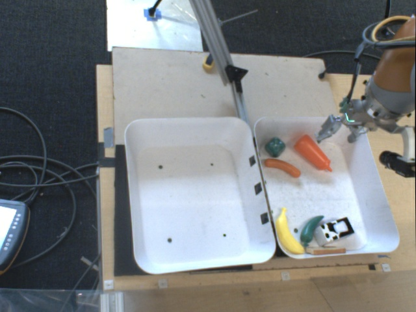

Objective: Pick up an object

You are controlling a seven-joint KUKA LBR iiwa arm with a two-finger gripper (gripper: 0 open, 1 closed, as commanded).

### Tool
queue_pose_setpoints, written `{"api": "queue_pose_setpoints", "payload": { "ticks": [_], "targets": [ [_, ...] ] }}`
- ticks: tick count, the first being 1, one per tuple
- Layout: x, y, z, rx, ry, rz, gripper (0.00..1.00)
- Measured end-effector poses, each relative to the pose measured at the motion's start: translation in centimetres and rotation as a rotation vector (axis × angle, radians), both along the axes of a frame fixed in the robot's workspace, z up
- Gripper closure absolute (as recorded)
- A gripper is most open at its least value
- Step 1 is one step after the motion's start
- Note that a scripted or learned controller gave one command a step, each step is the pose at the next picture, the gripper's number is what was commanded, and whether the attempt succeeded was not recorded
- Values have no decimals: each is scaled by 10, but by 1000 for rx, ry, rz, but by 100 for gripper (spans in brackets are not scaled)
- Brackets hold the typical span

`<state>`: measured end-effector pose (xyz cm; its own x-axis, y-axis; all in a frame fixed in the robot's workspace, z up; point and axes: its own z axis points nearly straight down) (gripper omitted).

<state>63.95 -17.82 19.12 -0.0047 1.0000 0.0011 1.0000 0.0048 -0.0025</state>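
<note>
Carrot (312, 152) near right bin's (376, 194) far edge, apart from sausage (283, 168); gripper (340, 129) hovering just beside, fingers (325, 131) spread, holding nothing; open floor mid-bin.

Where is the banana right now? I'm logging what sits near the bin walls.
The banana lies in the right bin, at its near left corner against the dividing wall, just left of the green pepper.
</note>
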Motion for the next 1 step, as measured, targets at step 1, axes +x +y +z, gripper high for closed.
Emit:
{"api": "queue_pose_setpoints", "payload": {
  "ticks": [1],
  "targets": [
    [1,0,3,-2,-3,2,0]
  ]
}}
